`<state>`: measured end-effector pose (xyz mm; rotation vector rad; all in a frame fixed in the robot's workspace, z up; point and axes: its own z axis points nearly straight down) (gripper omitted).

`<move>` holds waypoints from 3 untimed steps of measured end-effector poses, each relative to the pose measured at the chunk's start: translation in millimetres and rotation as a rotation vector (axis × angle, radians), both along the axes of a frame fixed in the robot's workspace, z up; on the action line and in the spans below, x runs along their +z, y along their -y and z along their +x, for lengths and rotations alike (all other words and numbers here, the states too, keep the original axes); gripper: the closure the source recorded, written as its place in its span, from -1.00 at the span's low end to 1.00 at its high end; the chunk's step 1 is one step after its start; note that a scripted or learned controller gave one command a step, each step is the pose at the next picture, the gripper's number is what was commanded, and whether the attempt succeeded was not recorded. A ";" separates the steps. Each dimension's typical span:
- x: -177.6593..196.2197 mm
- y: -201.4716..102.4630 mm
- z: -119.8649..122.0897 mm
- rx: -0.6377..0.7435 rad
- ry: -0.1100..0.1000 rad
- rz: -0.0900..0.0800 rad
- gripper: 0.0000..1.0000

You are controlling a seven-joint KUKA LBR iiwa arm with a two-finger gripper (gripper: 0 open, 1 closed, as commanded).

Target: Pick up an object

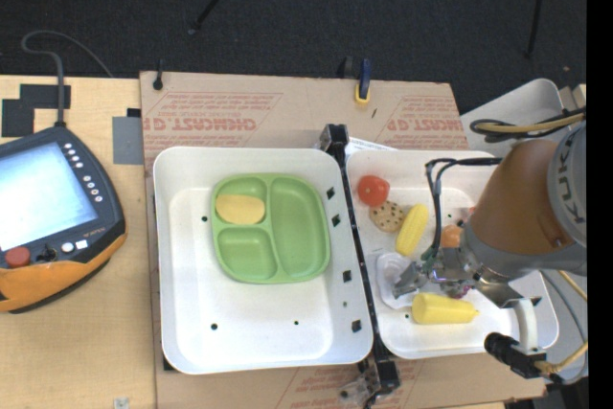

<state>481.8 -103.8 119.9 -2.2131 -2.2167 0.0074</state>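
Note:
My gripper [419, 277] hangs low over the right bin [498, 170], near its front middle. Just below it lies a yellow pepper-like object [442, 308], close to the gripper or touching it; I cannot tell which. A yellow oblong piece [413, 229] lies just behind the gripper. A brown speckled cookie [386, 216] and a red tomato [374, 190] sit further back on the left. A small orange item [450, 235] peeks out beside the arm. The arm's wrist hides the bin floor to the right.
The left bin [182, 302] holds a green divided plate [297, 230] with a yellow food piece [239, 207] in its upper left compartment. A black divider [351, 244] separates the bins. A teach pendant [53, 206] lies on the bench at far left.

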 end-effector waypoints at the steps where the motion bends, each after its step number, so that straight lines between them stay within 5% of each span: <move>1: -32.7 -1.9 0.3 0.000 0.007 -0.001 -1.00; 2: -20.8 0.0 0.7 -0.008 0.007 0.001 1.00; 3: 21.5 3.6 4.2 -0.002 0.010 -0.003 1.00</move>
